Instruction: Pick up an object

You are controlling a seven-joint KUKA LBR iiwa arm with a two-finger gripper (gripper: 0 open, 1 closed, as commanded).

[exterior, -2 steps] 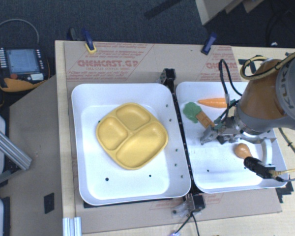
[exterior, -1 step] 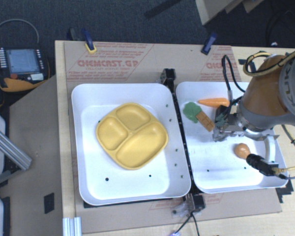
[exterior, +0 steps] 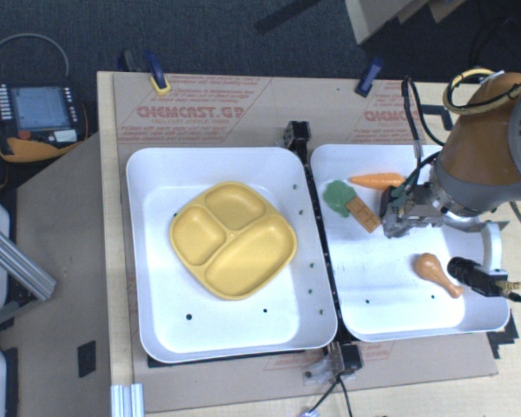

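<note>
My gripper hangs low over the right bin, near its upper middle. Just left of it lies a small brush with a green head and tan handle. An orange carrot lies just above the gripper. A tan drumstick-shaped toy rests lower right in the same bin. Nothing shows between the gripper's tips.
The left bin holds a yellow divided plate. A black clamp sits between the bins at the top. The arm's body covers the right bin's upper right corner. Cables trail at the right.
</note>
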